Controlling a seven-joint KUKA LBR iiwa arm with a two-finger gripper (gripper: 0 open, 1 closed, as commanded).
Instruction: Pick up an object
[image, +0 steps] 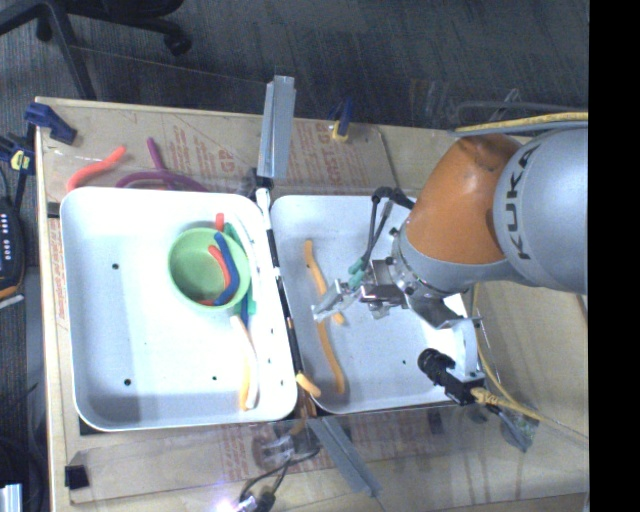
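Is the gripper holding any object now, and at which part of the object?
It cannot be told: the gripper is low over an orange strip in the right bin.

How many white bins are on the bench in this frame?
2. The left bin holds a green bowl; the right bin lies under the arm, whose gripper hangs over it. The arm hides part of the right bin.
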